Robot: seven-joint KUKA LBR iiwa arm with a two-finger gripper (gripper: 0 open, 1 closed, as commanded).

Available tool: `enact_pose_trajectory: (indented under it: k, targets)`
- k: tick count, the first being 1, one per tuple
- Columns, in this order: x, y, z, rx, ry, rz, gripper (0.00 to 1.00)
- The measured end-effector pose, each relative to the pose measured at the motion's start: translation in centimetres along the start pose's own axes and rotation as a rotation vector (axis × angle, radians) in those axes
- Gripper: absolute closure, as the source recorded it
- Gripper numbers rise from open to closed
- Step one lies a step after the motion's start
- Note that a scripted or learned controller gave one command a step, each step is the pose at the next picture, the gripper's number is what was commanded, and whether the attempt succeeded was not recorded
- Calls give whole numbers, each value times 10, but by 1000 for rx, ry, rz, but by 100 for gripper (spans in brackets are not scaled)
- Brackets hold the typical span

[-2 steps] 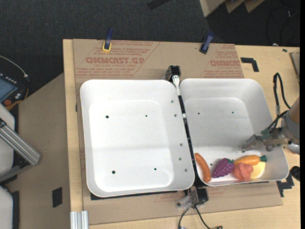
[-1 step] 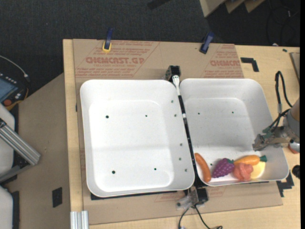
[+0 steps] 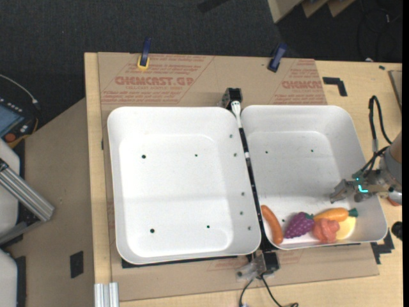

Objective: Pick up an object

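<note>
**Toy food bunched in the right bin's near corner, gripper at its right rim**

You have two shallow white bins side by side on a cardboard-covered bench (image 3: 192, 82). Starting at your left, the left bin (image 3: 128, 171) shows you a bare white floor with a few small dark dots on it. A dark seam with a clip at its far end and another at its near end separates it from its neighbour.

The right bin (image 3: 300, 139) carries all the objects, and you will find them lined up along its near edge. Closest to the seam lies an orange sausage-shaped piece (image 3: 272, 224), angled towards the near edge. Just beside it, to the right, sits a purple bunch of grapes (image 3: 299, 224). Next comes a red-pink item (image 3: 324, 231), touching the grapes or nearly so, with an orange carrot (image 3: 334, 214) lying across its far side and a pale yellow piece (image 3: 347, 229) tucked against the bin's near right corner.

The gripper (image 3: 355, 188) sits at the right rim of that bin, just beyond the carrot. You cannot tell from this view how far its fingers are parted, and nothing is visibly held between them.
</note>
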State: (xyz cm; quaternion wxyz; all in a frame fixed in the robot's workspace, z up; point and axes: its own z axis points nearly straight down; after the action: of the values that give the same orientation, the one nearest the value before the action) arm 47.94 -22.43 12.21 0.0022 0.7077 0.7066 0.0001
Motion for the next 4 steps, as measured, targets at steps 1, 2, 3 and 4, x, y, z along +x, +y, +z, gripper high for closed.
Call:
enact_pose_trajectory:
  k: [1,2,3,4]
  targets:
    - [0,0,0,0,0,0,0]
    - [3,33,30,4,7,-5,0]
    - [3,32,29,4,7,-4,0]
    - [3,32,29,4,7,-4,0]
